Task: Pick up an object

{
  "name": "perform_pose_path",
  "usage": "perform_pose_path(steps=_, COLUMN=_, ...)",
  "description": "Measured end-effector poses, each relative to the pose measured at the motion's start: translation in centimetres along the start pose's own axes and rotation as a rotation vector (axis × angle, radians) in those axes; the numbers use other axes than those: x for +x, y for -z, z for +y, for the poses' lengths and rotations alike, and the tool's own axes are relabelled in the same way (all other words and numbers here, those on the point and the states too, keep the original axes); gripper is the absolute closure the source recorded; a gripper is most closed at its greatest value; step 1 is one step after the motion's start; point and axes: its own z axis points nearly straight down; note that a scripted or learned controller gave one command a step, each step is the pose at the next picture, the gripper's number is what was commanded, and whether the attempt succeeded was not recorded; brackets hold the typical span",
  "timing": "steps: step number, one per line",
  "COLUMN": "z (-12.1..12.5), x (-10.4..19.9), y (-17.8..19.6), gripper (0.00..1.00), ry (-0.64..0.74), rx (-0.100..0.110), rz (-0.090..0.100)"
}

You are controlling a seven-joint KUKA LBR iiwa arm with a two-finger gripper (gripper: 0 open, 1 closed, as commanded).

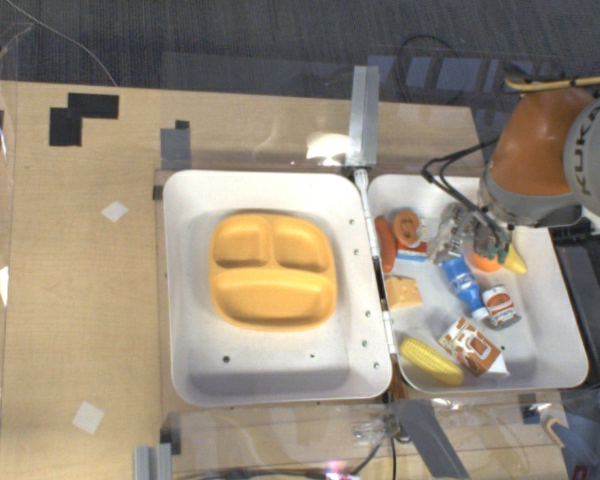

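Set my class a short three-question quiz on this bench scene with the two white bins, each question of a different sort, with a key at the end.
1. True or false: the yellow divided tray lies in the left bin.
2. Multiple choice: where does the corn cob lie in the right bin? A) near the front edge B) at the far edge C) under the arm
3. Fill in: the gripper hangs over the ____ bin, just above the blue bottle.

Key: 1 true; 2 A; 3 right.
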Motion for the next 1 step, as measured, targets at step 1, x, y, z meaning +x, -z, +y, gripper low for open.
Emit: perform_pose_path(steps=1, z=5.81, x=0.99, y=7.95, gripper=1.00, ry=-0.264, rx=0.000, rz=0.006)
